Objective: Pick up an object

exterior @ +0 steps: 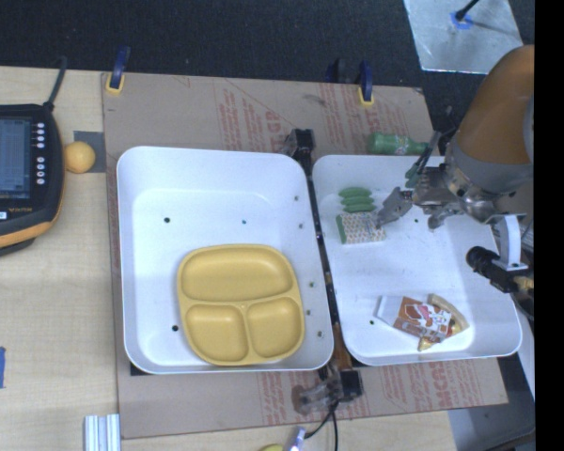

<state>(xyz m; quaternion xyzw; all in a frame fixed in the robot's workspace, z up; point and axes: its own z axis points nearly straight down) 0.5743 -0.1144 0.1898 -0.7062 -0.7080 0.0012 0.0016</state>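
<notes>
The right bin holds several small objects. A green pod-shaped toy lies near its back left, with a green-and-white patterned block just in front of it. A toy pizza slice rests against a small red packet near the bin's front. My gripper hovers over the back of this bin, just right of the patterned block. Its fingers stand apart, open, with nothing between them. The left fingertip is close to the block's right edge.
The left bin bears a yellow divided plate. A green bottle-like thing lies on the cardboard behind the right bin. A teach pendant and a yellow ball sit on the bench at far left.
</notes>
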